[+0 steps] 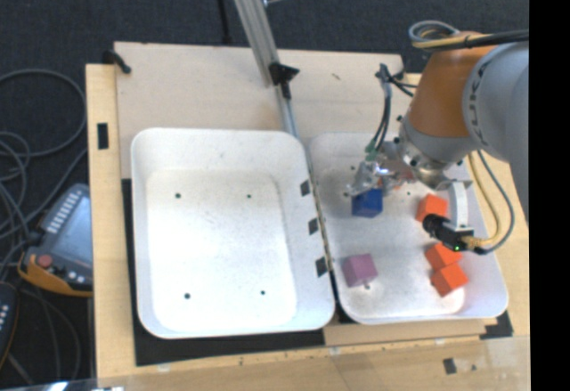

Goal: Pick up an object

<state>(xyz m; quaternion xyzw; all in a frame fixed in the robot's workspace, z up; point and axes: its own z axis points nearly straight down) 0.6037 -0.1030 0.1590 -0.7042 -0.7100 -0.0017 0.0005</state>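
A blue cube [367, 203] lies in the upper left part of the right bin [405, 315]. My gripper [368, 182] hangs directly over the cube, its tip at the cube's top edge. A purple cube [359, 270] sits nearer the bin's front, left of centre. Three orange blocks are on the right side of that bin: one [432, 207] next to the wrist, and two [444, 254] [449, 280] close together toward the front right. The grey arm with its orange band [445, 104] covers the bin's back right corner.
The left bin [223, 202] stands beside the right one, its rim touching it. A slanted aluminium pole [254, 15] rises behind the bins. Cables [485, 202] loop from the wrist over the right bin's edge. A pendant [62, 238] lies left of the bench.
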